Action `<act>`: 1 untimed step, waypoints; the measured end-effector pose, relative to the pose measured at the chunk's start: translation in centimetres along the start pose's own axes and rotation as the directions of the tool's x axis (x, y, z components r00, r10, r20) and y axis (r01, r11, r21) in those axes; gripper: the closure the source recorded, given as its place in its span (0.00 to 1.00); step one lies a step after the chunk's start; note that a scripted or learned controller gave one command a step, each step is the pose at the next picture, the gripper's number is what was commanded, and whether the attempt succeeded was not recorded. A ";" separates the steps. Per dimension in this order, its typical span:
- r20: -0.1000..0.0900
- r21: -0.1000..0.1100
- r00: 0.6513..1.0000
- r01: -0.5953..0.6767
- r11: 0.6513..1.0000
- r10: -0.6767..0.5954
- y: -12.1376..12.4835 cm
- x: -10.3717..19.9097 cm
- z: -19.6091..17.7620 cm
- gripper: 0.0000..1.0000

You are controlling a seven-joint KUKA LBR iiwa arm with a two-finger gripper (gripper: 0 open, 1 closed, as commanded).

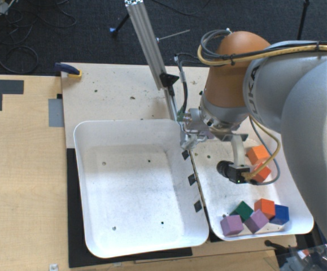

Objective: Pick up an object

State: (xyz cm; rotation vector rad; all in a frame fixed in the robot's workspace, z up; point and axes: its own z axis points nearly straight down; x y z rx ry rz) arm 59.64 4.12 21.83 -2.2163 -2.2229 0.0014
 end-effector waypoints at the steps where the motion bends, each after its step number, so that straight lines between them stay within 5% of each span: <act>1: 0.001 -0.001 1.000 0.001 1.000 -0.001 1.3 4.6 -0.7 1.00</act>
